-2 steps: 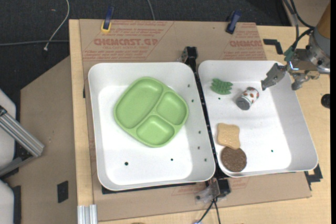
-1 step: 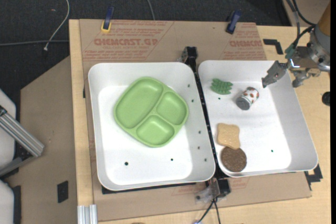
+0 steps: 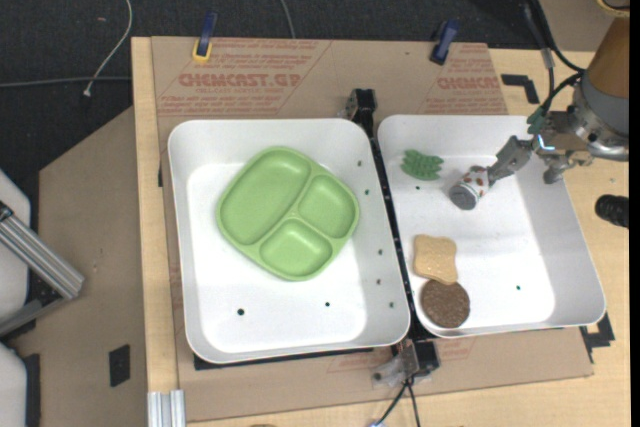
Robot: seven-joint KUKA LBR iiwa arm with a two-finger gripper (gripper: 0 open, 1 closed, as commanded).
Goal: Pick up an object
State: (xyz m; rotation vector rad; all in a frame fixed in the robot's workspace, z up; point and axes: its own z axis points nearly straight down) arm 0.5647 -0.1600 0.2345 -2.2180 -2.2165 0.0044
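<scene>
The tool [image 3: 532, 158] hangs over the far right part of the right bin [image 3: 560, 265], with two grey fingers visible: one reaches down and left toward a small grey can [image 3: 466, 191], the other sits further right near the bin's edge. The fingers look spread apart with nothing between them, so the tool is wide and carrying nothing. Taking the can as the landmark: it lies on its side on the bin floor, its long axis slanting from lower left up to the right, and the tip of the nearer finger comes just beside its upper right end, possibly touching, though the view does not settle that. So the can lies down and to the left of the tool's middle, off centre, and a grasp would likely need the tool shifted that way. A green leafy toy [image 3: 423, 164] lies just left of the can, a tan cracker [image 3: 435, 258] and a brown round biscuit [image 3: 445, 303] lie nearer the camera from it, and a green divided plate [image 3: 288, 212] sits well to its left in the left bin [image 3: 200, 315].
</scene>
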